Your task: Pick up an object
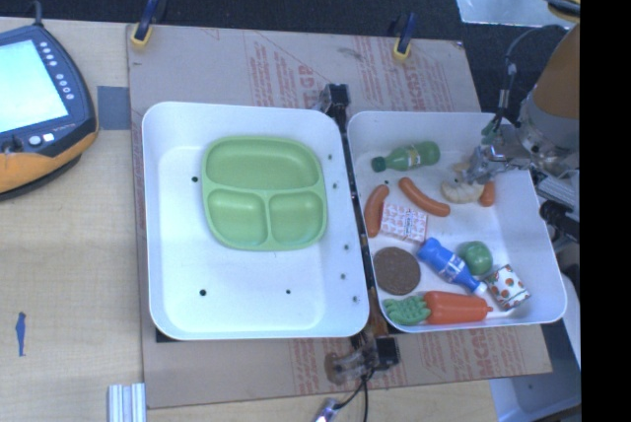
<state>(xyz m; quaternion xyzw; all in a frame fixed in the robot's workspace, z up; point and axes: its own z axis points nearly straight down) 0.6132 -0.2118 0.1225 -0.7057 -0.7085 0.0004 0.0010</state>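
Note:
The right bin (527,213) holds several toy foods: a green bottle (406,157), two sausages (424,196) (375,210), a pink-and-white packet (404,223), a brown disc (396,269), a blue bottle (449,264), a green ball (476,257), a dotted cup (508,287) and a carrot (455,308). My gripper (485,162) hangs low over the bin's far right part. Just below it lie a beige piece (458,185) and a small orange piece (487,195). I see nothing lifted off the bin floor.
The left bin (177,252) bears a green divided plate (264,191). A tablet-like pendant (35,105) lies at the bench's far left. Clamps (146,21) (402,34) hold the cardboard at the back edge. The arm's body (557,105) rises at the right.

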